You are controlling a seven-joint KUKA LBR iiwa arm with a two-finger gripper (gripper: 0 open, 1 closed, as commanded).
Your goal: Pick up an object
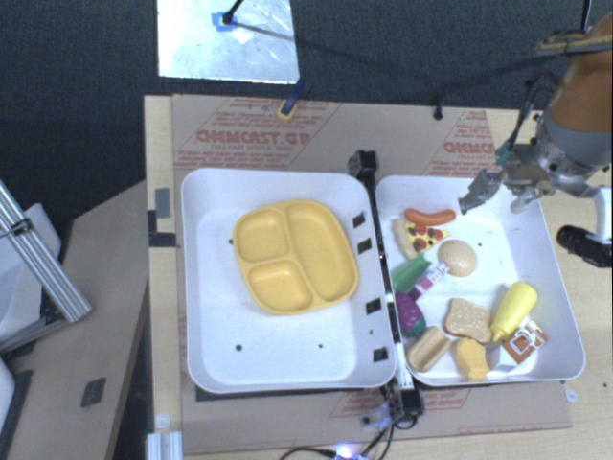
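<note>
1. I see the left bin holding a yellow tray with three compartments, lying slightly tilted near its centre.
2. The right bin carries the toy food.
3. The arm reaches in from the right, above that bin's far right corner.
4. The gripper hangs over the far edge of the right bin, jaws spread open, nothing between them.
5. The hot dog lies just left of the gripper, with the pizza slice beside it.
6. The yellow bottle lies near the toast, on the near right.
7. The bun sits mid-bin.
</note>
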